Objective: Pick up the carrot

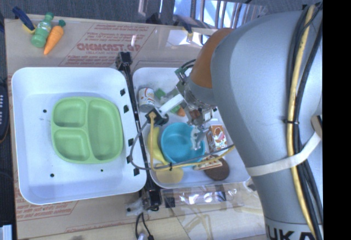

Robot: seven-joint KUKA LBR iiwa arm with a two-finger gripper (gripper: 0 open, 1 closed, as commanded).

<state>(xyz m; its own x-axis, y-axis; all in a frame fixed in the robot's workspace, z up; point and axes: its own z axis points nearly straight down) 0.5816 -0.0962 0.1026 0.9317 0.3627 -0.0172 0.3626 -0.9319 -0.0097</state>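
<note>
Hand [198,126] low over blue bowl [178,143] in right bin [164,75], grip state unclear; approach step, carrot [53,39] prob. at worktop's far-left corner, needs relocating there.

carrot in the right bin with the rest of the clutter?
No, the carrot lies outside both bins on the brown board at the bench's far left corner, beside a green bottle.
</note>
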